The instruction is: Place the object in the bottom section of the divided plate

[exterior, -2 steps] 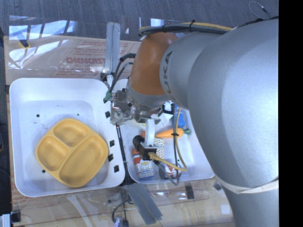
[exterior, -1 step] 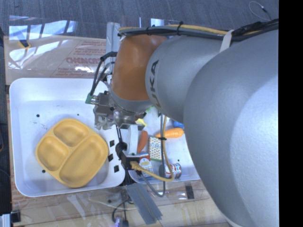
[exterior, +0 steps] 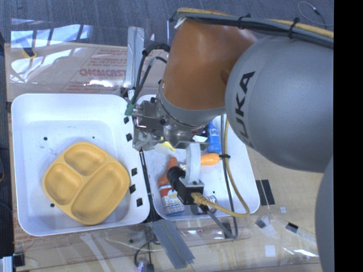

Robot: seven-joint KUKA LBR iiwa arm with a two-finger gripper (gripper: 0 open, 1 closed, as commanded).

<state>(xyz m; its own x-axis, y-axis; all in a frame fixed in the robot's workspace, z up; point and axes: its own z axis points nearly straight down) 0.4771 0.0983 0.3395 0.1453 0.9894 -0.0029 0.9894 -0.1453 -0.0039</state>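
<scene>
No progress is showing on the task yet. The yellow divided plate [exterior: 85, 181] is sitting in the left bin [exterior: 25, 152] w/ all three sections bare, incl. the big bottom section [exterior: 101, 194], the one nearest the view's lower edge.

The gripper [exterior: 157, 136] is hanging right of the plate, over the right bin [exterior: 249, 180], just past the walls btwn the two bins. The arm [exterior: 227, 78] is covering most of it, so whether it's spread, pressed together or pinching smth can't be told.

The object is prob. one of the small things lying right of the plate, under and around the gripper: an orange piece [exterior: 209, 159], a blue item [exterior: 214, 136], a red item [exterior: 163, 180] and a small printed pack [exterior: 173, 204]. Which one is meant can't be told.

Judging from this, everything is left to do: grip, lift, carry over to the plate, set down in the bottom section.

Room-wise, those things are crowding close together, so taking one w/o nudging its neighbours is looking tight. Two bin walls are standing btwn them and the plate, so the carry is going to need height. Bin floor is lying open around the plate, and the bottom section is offering the widest landing spot, though its rim is sitting near the bin's right wall.
</scene>
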